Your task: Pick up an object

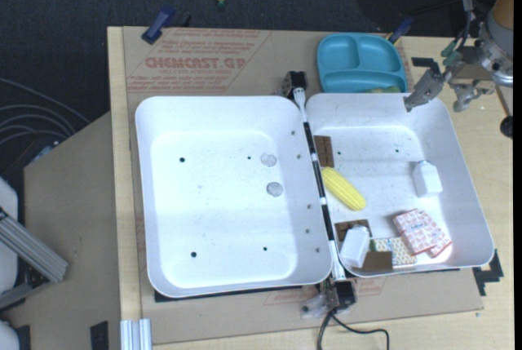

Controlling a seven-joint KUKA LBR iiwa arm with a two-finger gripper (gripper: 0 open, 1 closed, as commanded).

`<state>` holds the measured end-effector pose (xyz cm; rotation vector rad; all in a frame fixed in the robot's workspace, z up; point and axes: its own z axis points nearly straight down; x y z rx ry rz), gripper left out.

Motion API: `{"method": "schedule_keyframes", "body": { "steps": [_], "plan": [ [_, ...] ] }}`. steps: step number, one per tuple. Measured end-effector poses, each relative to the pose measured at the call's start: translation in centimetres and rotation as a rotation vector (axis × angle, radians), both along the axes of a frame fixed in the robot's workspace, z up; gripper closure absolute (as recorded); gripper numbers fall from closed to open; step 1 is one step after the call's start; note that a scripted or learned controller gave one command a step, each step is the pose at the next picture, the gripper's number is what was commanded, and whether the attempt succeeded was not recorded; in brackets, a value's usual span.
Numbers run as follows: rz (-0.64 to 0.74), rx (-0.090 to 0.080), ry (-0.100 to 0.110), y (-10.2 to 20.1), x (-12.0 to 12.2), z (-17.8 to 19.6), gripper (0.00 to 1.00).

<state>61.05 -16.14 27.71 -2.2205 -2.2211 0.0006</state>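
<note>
Camera view: pincer point(443, 89), seemingly spread, above right bin point(457, 169) rim.

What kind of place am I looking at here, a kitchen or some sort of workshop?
Most likely a robotics lab or test bench. A gripper hangs over two white bins, toy-like items such as a yellow corn cob lie inside, and loose cables trail across the floor.

Gripper point(444, 90) hangs low, fingers point(422, 91) spread, holding nothing.

Two white bins point(220, 275); one yellow corn cob point(343, 188); one white block point(426, 177); one patterned packet point(420, 231); one teal divided tray point(361, 61); two coin-like discs point(269, 161).
</note>
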Motion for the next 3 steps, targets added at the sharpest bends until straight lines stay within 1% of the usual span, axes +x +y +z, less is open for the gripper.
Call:
{"method": "schedule_keyframes", "body": {
  "steps": [1,2,3],
  "plan": [
    [0.001,0.001,0.001,7.5,1.2,-4.4,0.0],
    [0.0,0.0,-0.001,8.5,5.0,-9.3,0.0],
    [0.001,-0.001,-0.003,8.5,5.0,-8.2,1.0]
  ]
}}
